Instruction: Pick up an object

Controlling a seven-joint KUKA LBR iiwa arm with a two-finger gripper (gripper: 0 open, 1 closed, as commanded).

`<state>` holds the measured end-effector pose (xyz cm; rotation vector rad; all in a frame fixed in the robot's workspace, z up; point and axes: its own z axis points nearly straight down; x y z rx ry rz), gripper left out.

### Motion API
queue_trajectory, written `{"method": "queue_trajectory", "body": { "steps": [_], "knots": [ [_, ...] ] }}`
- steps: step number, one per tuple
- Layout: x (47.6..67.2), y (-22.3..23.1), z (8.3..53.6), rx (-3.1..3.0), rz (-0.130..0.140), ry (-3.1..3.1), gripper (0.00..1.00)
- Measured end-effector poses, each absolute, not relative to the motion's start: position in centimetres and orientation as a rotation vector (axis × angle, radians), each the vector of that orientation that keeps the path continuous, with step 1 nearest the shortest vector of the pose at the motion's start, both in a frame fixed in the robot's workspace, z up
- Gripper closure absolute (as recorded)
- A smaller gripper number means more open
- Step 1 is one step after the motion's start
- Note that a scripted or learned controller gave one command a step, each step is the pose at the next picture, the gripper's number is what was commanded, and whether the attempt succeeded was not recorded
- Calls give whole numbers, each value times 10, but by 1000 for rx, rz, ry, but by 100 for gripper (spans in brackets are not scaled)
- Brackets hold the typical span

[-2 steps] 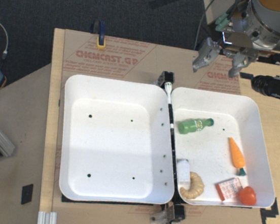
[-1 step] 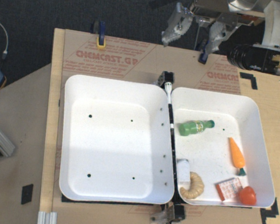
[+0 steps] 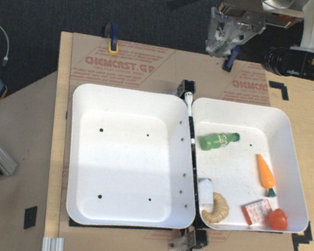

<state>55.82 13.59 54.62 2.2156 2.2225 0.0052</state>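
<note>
Your objects all lie in the right bin [image 3: 293, 140]: a green bottle [image 3: 218, 140] near its far left side, an orange carrot [image 3: 265, 171] toward the right wall, and along the near edge a croissant [image 3: 218, 209], a red-and-white packet [image 3: 256, 211] and a red tomato [image 3: 278, 219]. The claw [image 3: 220, 43] hangs well apart from them, beyond the table's [image 3: 148, 63] far edge. You cannot tell its grip state. The left bin [image 3: 80, 140] sits beside.
</note>
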Motion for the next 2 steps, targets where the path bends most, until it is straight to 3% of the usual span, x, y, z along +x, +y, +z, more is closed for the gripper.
{"method": "queue_trajectory", "body": {
  "steps": [1, 2],
  "knots": [
    [501, 188, 528, 2214, -4, 2234, 100],
    [477, 227, 463, 2218, -13, 2231, 100]
  ]
}}
